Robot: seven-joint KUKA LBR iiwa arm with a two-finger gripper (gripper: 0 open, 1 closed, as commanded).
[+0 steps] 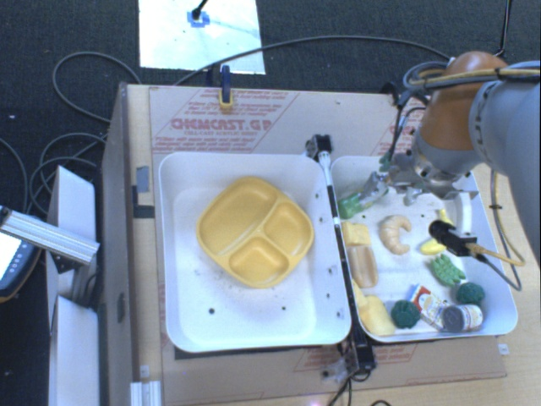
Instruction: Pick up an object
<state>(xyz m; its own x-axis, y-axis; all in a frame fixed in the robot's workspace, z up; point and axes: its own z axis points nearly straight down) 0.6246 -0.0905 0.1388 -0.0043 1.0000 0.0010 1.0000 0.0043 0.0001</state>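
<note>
My gripper [396, 183] hangs low over the far left part of the right bin [499, 307]. A green and white toy [351, 202] lies right at its left tip, against the divider; whether it is gripped I cannot tell. Just in front of the gripper lies a pale croissant [394, 232]. Further toys in this bin are a yellow block [356, 233], a hot-dog bun [364, 266], a small yellow piece [432, 247], a light green vegetable [445, 270], two dark green broccoli heads [470, 293] [406, 313], a can [461, 317] and a red and white packet [420, 296].
The left bin [194, 311] holds a yellow divided plate [255, 230] near its middle. Another yellow block [377, 316] sits at the right bin's near left corner. The grey arm [499, 117] comes in from the right above the bin's far rim.
</note>
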